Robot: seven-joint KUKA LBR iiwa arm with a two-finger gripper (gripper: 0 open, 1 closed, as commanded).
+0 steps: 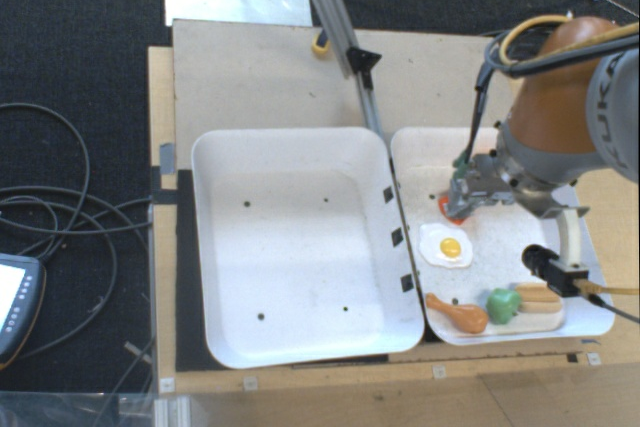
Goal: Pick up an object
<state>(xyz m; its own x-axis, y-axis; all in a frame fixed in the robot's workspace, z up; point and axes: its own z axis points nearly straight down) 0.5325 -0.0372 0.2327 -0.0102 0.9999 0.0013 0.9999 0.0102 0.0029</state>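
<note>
White plastic bins sit side by side on the bench. At the left, the left bin shows its white floor with a few dark dots. Next to it, the right bin holds toy food. A brown drumstick lies near the front wall and a fried egg in the middle. A green piece and a hot dog bun touch each other at the front right. A small red object lies just behind the egg, right against the gripper, which hangs low over that spot. The gripper covers most of the red object, so its shape, its long axis and the way it points cannot be made out. Nor can I tell whether the gripper is wide, narrow or holding it. The drumstick's long axis runs left to right, thin end toward the left bin, and the bun lies left to right as well
</note>
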